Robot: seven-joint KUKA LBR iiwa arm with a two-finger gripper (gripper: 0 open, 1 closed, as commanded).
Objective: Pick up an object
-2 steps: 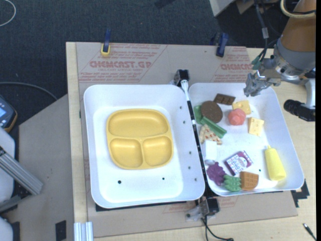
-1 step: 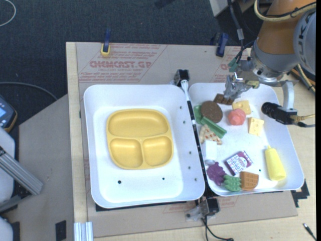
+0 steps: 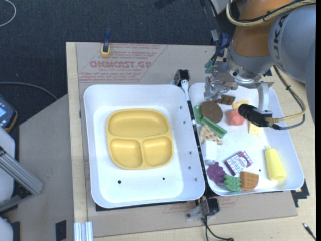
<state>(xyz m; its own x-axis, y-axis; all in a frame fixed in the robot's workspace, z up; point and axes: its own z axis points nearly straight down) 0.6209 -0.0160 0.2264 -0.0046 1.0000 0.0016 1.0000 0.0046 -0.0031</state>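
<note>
My gripper hangs over the far left corner of the right bin, just behind a round brown patty. A small brown block lies right beside it. Nothing shows held in the gripper. Further into the bin lie a pink-red piece, a yellow cheese slice, a green pea pod and a pale cracker. Near the front are purple grapes, a purple packet, green broccoli, an orange waffle and a yellow corn-like piece.
The left bin holds a yellow divided plate. The grey arm with its orange band reaches in from the upper right, with a black cable fitting hanging over the right bin. A cardboard sheet lies under both bins.
</note>
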